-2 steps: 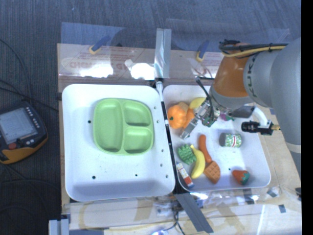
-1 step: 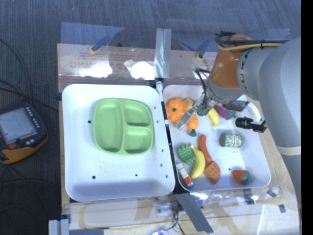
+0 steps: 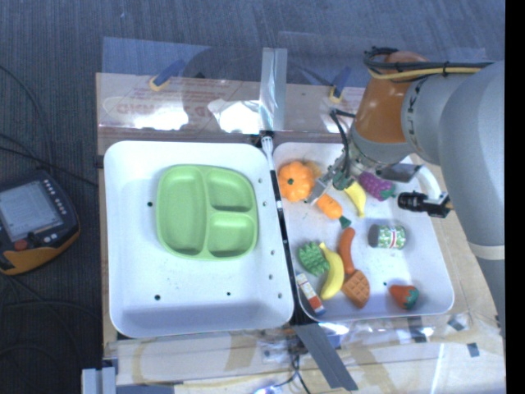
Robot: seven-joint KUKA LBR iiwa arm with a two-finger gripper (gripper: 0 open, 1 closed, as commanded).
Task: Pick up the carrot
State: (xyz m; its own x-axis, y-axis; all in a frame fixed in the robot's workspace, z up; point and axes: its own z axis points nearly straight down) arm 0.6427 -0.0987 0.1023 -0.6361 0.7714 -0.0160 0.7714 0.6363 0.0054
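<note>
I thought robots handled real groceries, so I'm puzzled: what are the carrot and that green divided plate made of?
The carrot, lying in the right bin by the gripper, looks like a plastic toy: flat, even orange with a small green tip, too smooth for a real one. The green divided plate in the left bin looks like moulded plastic too, matte, one uniform colour, with rounded compartment ridges. Both are guesses from looks alone.

one fixed camera sits high above the desk [image 3: 111, 109] and looks down at a slant, far enough off to take in both white bins whole. the left bin [image 3: 131, 302] fills the middle-left of the view and the right bin [image 3: 426, 298] the middle-right, their shared edge running near the centre. dark carpet [image 3: 49, 39] shows beyond the desk at top and left. the arm [image 3: 459, 130] comes in from the right edge, large and close to the lens.
</note>
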